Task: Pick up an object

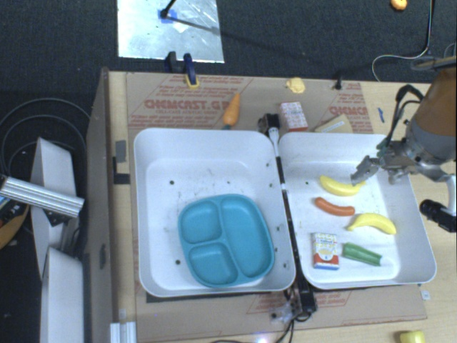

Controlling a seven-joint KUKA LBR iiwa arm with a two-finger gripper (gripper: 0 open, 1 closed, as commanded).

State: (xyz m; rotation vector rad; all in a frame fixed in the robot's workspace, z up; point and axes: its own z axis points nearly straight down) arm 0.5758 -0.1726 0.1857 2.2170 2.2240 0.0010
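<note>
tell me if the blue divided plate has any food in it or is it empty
Empty. The blue divided plate in the left bin shows bare blue in all three compartments; the toy foods lie in the right bin.

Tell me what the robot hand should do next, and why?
Probably a small drop straight down onto the upper banana. The gripper hangs at that banana's right end in the right bin, with nothing seen between its fingers. The hot dog, the lower banana, the green pepper and the small carton lie farther off, so this banana looks like the nearest pick.
</note>
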